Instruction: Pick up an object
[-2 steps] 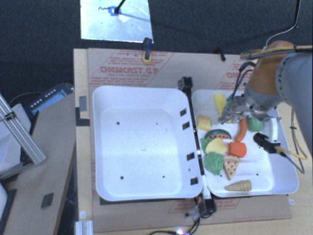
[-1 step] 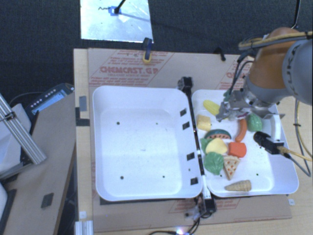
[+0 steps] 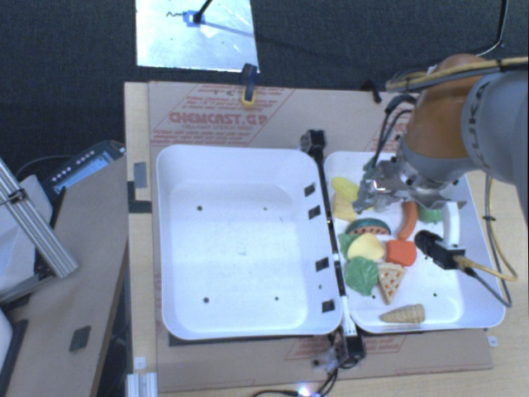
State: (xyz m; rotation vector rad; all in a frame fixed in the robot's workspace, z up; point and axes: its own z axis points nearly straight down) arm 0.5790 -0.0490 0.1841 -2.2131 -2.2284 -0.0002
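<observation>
My gripper [image 3: 369, 195] hangs low over the right-hand shallow white plastic bin [image 3: 475, 292], near that bin's far-left part, with my grey arm and its orange band [image 3: 442, 118] reaching in above it. How far my jaws stand apart I cannot tell from here, since the metal of the wrist blurs into what lies beneath, and I see nothing clearly held between them. Taking the right-hand bin as my landmark: a yellow rounded toy piece [image 3: 345, 190] lies at its far-left corner, just beside my gripper; a watermelon-like slice with a dark green rind [image 3: 369, 227] sits just nearer than my gripper; an orange sausage-shaped toy [image 3: 407, 219] lies toward the bin's middle, with a small green piece [image 3: 431, 214] just to its right, possibly a pepper, though it is half hidden. Nearer still lie a yellow lumpy fruit [image 3: 364, 246], a red block [image 3: 402, 253], a green leafy toy [image 3: 360, 275], a pizza-slice wedge [image 3: 389, 281] and, near the bin's near edge, a tan ice-cream cone [image 3: 403, 313]. The left-hand white bin [image 3: 240, 246] adjoins the right-hand bin's left wall.
</observation>
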